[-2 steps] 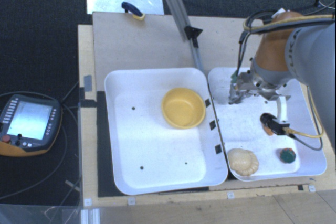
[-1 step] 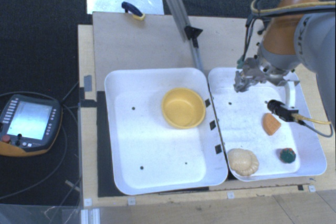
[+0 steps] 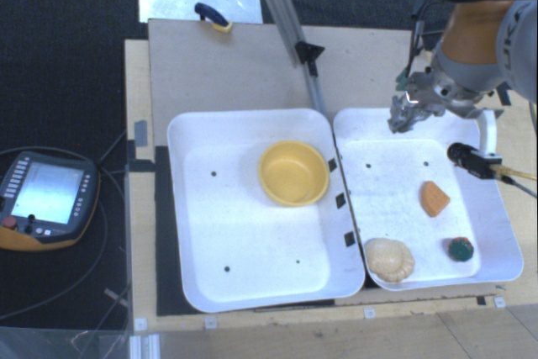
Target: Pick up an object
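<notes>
Above the right bin's (image 3: pixel 496 265) far edge hangs the end effector (image 3: pixel 402 120), grip state impossible to tell, well apart from the orange wedge (image 3: pixel 434 198).

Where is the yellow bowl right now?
The yellow bowl sits in the left white bin, near its upper right corner, close to the divide from the right bin.

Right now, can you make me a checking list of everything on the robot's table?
Surface: tan bench bearing a left bin and a right bin, both white.
Job's things: yellow bowl in the left bin; orange wedge, cream round lump and small dark green ball in the right bin.
Clutter: blue and yellow clamp at the bench's far edge.
Grippers: hand above the right bin's far edge, holding nothing seen.
Cables: black lead from the pendant.
Surroundings: dark floor, slanted metal pole.
</notes>
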Robot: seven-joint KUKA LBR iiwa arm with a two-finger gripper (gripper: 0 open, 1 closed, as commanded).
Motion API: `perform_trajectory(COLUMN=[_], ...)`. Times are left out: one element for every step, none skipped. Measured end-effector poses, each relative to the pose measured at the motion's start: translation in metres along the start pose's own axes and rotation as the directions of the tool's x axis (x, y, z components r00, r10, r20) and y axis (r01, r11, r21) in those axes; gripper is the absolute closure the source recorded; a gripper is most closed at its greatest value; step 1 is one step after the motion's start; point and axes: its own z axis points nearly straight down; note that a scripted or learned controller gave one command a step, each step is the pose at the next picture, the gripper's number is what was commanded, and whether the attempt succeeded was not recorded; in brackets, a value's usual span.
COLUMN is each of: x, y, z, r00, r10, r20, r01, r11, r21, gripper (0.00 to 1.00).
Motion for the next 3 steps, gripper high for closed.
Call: perform_trajectory(x=[0.0, 0.047, 0.098], y=[0.001, -0.017, -0.039], z=[-0.052, -0.054, -0.037], r00=[1.0, 1.0, 1.0], r10=[0.0, -0.003, -0.004], r20=[0.0, -0.001, -0.001], r01=[0.0, 0.003, 0.004], r11=[1.0, 1.0, 1.0], r21=[0.001, 0.005, 0.007], gripper=[1.0, 1.0, 1.0])
